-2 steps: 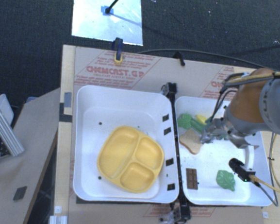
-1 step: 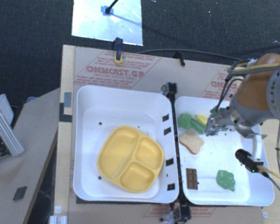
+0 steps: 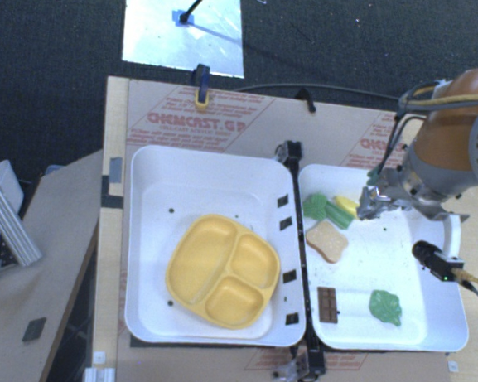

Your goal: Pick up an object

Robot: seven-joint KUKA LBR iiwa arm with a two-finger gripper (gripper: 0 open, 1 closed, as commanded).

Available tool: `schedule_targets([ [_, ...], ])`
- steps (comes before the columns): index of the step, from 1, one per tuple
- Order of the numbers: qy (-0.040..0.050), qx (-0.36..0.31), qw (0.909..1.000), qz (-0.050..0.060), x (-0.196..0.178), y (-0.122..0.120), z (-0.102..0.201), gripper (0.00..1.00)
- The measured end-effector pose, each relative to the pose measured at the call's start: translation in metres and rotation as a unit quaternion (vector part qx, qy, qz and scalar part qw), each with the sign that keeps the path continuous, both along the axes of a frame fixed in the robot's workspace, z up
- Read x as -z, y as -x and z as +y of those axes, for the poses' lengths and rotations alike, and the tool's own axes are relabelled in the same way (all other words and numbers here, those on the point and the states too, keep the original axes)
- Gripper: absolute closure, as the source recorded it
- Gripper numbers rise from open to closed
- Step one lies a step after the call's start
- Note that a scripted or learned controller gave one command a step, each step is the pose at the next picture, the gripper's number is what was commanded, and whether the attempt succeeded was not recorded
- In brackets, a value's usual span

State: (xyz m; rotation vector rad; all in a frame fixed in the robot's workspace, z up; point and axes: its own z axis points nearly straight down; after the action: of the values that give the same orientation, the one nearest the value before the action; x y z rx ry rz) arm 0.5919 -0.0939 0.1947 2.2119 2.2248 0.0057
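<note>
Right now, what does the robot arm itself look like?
The arm is grey with a rounded orange band above the wrist. Thin cables loop along its upper side. It ends in a small grey metal claw, and a black cylindrical part sticks out below it.

A yellow tray (image 3: 223, 282) sits in a white bin (image 3: 152, 187); a green toy (image 3: 385, 307) lies elsewhere.

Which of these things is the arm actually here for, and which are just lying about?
Part of the job (loose items it could pick, in the right bin):
- yellow piece next to the gripper
- green piece
- bread slice
- brown block
- green leafy piece

Just lying about:
- yellow divided tray in the left bin
- blue clamp
</note>
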Motion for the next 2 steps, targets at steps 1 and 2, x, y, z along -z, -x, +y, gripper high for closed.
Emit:
schedule_targets([
  [1,0.0001,0.000,1.0000,0.000,-0.047,-0.001,0.000,1.00],
  [2,-0.0013,-0.002,1.0000,0.002,-0.054,0.002,0.058,1.00],
])
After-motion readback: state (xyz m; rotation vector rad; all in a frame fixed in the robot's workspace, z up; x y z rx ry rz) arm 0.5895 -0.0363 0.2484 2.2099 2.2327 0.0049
